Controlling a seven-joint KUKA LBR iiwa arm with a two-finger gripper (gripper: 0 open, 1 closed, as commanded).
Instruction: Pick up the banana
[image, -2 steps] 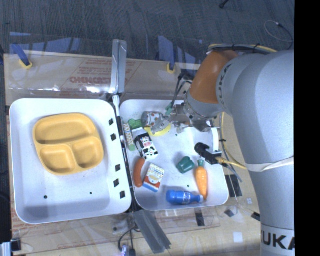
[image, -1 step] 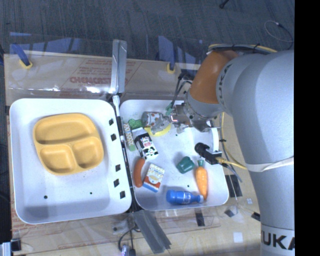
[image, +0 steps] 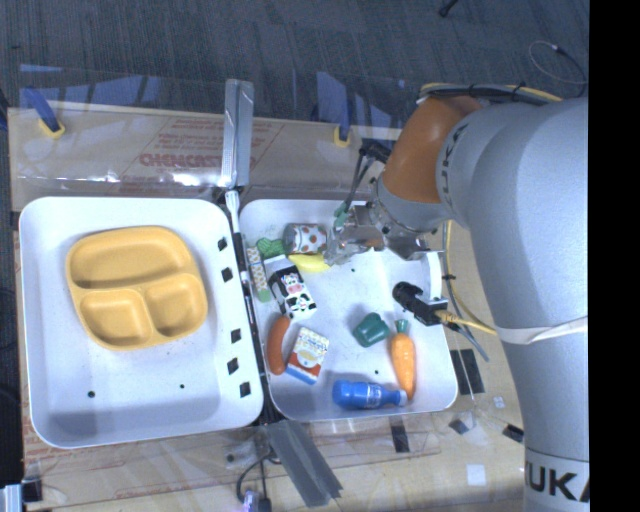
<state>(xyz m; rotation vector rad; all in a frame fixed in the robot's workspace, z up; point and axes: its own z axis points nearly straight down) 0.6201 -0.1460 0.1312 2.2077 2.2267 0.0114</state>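
The banana (image: 308, 263) is a small yellow piece lying in the upper left part of the right bin (image: 436, 392), just below a spotted can (image: 304, 238). My gripper (image: 341, 244) hangs over the banana's right end, very close to it or touching it. The wrist hides that end of the banana. Nothing shows the banana lifted off the bin floor.
The right bin also holds a green toy (image: 268, 248), a cow-patterned carton (image: 292, 288), a red sausage (image: 278, 343), a juice box (image: 308, 355), a teal cup (image: 370, 328), a carrot (image: 402, 362) and a blue bottle (image: 368, 395). The left bin (image: 50, 400) holds a yellow divided tray (image: 135, 283).
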